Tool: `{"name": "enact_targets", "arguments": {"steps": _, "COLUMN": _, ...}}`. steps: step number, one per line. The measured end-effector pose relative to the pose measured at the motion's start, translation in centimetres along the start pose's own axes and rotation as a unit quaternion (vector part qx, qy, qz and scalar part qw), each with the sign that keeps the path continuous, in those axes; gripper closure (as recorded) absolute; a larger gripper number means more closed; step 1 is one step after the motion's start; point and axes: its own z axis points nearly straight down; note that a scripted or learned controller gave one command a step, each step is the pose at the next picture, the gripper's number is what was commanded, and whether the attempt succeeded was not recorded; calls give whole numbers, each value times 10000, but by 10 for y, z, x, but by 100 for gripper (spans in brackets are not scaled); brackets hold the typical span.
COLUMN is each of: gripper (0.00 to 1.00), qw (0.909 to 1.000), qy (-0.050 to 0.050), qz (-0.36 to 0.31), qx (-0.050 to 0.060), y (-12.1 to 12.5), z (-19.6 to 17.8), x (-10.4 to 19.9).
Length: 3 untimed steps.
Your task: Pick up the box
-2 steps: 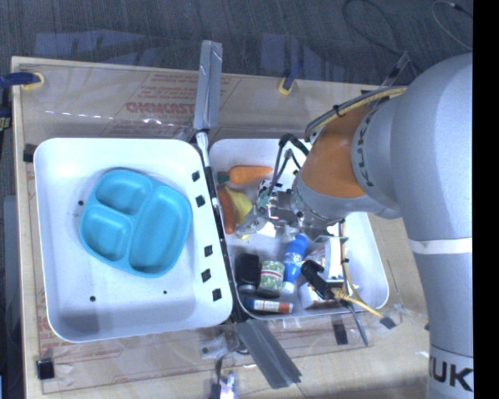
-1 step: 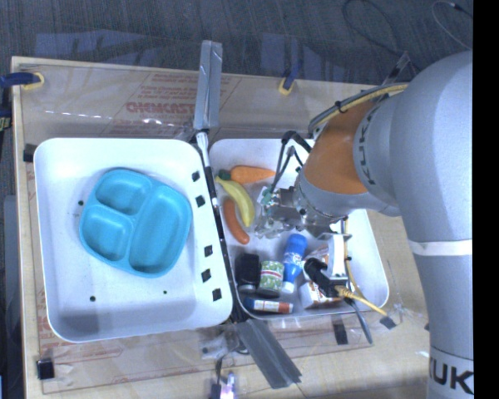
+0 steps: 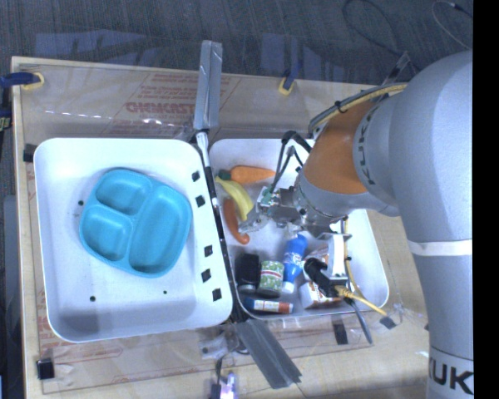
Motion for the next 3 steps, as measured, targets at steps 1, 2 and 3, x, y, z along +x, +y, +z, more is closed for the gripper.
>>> {"name": "enact_targets", "arguments": {"steps": 1, "gripper": 0, "qw": 9998, "qy": -91, "qz": 18, "qx": -158, "y": -63, "z": 14, "x": 26}}
{"name": "enact_targets", "arguments": {"steps": 2, "gripper": 0, "qw": 9999, "qy": 11, "qz": 129, "qx": -15, "y": 42, "z": 20, "x": -21}}
{"name": "enact_targets", "arguments": {"steps": 3, "gripper": 0, "qw": 9936, "qy": 17, "qz": 1131, "qx": 6, "y": -34, "z": 21, "x": 15}}
